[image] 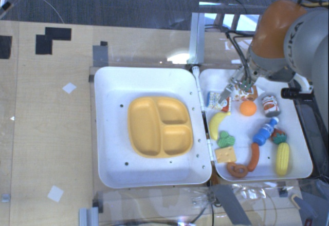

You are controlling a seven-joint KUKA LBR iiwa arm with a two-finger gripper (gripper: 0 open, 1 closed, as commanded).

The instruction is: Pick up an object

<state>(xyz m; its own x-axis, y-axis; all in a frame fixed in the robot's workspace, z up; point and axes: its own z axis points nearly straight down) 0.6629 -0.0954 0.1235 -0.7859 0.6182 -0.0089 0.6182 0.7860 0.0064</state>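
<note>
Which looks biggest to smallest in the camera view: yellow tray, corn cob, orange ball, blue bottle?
1. yellow tray, by far.
2. corn cob and blue bottle: similar length, too close to rank.
3. orange ball, smallest.

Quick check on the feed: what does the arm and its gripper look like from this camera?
The arm is bulky and rounded, grey with an orange band above the wrist. Thin black cables run along it. The gripper is small and metallic, with touches of red.

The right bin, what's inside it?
The right bin holds an orange, a can, a blue bottle, corn, a sausage, cheese, a banana and broccoli. The gripper covers part of the back.
</note>
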